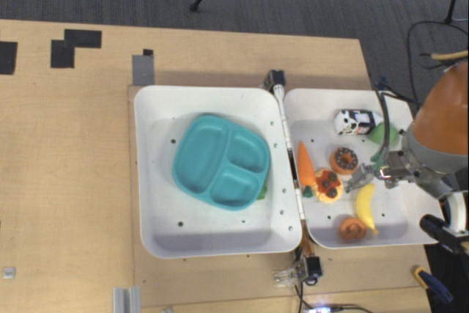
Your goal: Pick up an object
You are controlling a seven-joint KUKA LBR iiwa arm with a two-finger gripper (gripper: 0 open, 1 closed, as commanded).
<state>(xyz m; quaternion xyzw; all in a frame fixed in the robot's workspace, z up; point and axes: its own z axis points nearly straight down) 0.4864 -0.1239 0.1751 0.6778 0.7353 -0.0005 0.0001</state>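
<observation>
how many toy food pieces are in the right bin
6 at least: carrot at the left wall, doughnut mid-bin, banana, orange piece near the front, multicoloured piece beside the carrot, green piece. The arm may hide more.

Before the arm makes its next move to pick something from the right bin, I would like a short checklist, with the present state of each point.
1. Gripper is over the right white bin, where the objects lie: ok.
2. A target is close: the yellow toy banana lies just below the gripper, the brown round doughnut-like toy just beside it: ok.
3. Something is already held between the fingers: cannot tell.
4. Target stands apart from neighbours: the banana touches or overlaps the small orange round toy: not ok.
5. The teal divided plastic plate in the left white bin is away from the arm's working area: ok.
</observation>
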